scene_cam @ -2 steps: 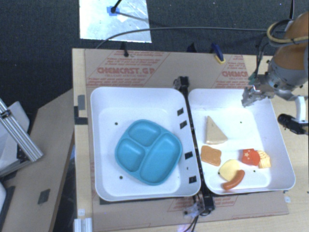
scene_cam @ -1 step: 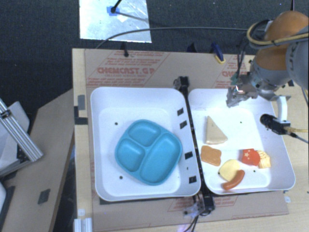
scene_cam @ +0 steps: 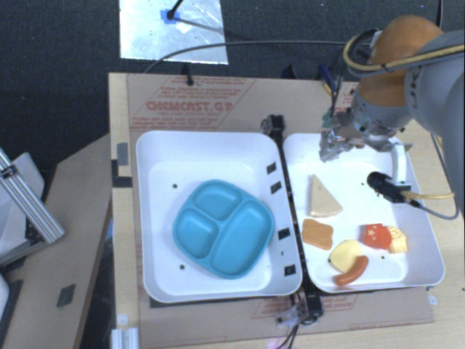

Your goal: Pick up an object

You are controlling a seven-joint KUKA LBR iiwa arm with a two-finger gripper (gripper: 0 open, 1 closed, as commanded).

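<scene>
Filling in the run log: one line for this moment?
gripper: above right bin, rear-left corner | holding: nothing seen | nearest: sandwich wedge | blue tray: left bin

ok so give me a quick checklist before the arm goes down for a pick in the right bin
1. Targets present in the right white bin: ok. Tan wedge slice, brown toast square, red fries box, yellow piece, reddish sausage.
2. Claw over the bin's far left corner: ok.
3. Claw above a target: not ok, the wedge slice lies nearer the camera.
4. Claw carrying nothing: cannot tell.
5. Items spaced for a clean grasp: not ok for the sausage and yellow piece, which touch.
6. Blue divided plastic tray apart in the left bin: ok.
</scene>
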